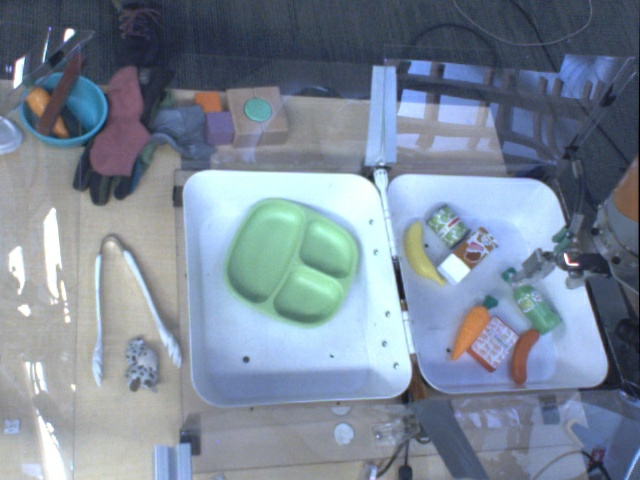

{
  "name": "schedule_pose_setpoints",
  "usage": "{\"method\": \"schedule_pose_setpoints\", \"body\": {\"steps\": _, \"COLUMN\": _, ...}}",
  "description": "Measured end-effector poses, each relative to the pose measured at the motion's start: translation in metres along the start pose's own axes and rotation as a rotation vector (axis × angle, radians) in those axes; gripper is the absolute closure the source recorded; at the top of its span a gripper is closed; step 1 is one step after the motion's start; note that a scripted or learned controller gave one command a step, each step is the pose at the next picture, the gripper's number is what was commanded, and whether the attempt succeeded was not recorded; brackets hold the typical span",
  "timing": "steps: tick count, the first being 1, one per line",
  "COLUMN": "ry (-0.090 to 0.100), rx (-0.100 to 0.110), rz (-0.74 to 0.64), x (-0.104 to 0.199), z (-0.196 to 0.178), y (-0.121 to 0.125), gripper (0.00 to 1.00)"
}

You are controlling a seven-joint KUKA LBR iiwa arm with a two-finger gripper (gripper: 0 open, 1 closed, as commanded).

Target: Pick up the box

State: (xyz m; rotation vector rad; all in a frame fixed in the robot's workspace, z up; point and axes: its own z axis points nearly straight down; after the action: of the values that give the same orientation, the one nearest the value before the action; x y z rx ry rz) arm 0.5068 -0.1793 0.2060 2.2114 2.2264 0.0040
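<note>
Camera view: small orange-red box (493, 343) lies flat between carrot (468, 330) and sausage (523, 354); claw (548, 261) state unclear.

Two small boxes lie in the right-hand bin, both clear of the jaws. The red box (492, 344) sits toward the view's lower edge from the jaws and a little to their left, near but not touching them. It lies flat on the white floor, turned cornerwise, its top face orange-red with a pale printed patch; a carrot is just beside it on the left and a sausage on the right. The brown box (478, 247) lies left of the jaws at about their level, also flat and askew, dark brown with red and white print, its lower end against a small white block.
</note>
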Motion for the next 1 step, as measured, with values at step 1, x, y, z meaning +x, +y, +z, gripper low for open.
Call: {"method": "schedule_pose_setpoints", "body": {"steps": 1, "ry": -0.002, "rx": -0.011, "rz": -0.162, "x": 0.0403, "z": 0.1165, "y": -0.0149, "gripper": 0.0}}
